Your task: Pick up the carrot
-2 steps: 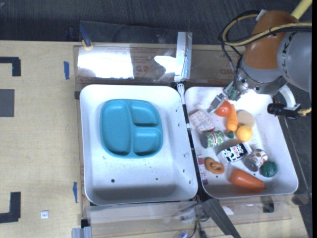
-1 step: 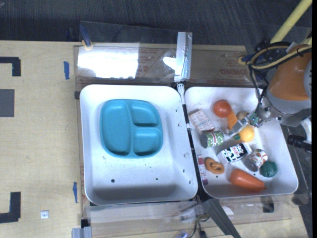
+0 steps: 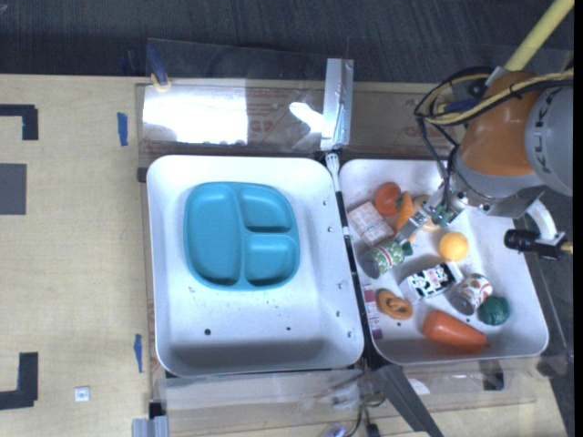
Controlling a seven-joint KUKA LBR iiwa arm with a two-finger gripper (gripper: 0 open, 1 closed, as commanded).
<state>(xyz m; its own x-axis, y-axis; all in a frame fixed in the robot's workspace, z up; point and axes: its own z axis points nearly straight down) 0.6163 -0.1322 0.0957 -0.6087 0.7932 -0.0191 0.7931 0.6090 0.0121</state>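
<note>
The carrot (image 3: 451, 330), a long orange-red tapered piece, lies flat near the front edge of the right bin (image 3: 526, 271). My gripper (image 3: 424, 218) hangs over the back middle of that bin, well behind the carrot, just right of a small orange piece (image 3: 404, 211) and a red-orange fruit with a green top (image 3: 388, 196). The grey arm with its orange band (image 3: 496, 144) comes in from the upper right. Nothing shows as held.
Around the carrot lie a green lump (image 3: 495, 310), a small printed can (image 3: 472, 291), a black-and-white packet (image 3: 429, 280), a brown ring (image 3: 394, 305) and an orange ball (image 3: 453, 246). The left bin (image 3: 173, 326) holds a blue divided plate (image 3: 241, 235).
</note>
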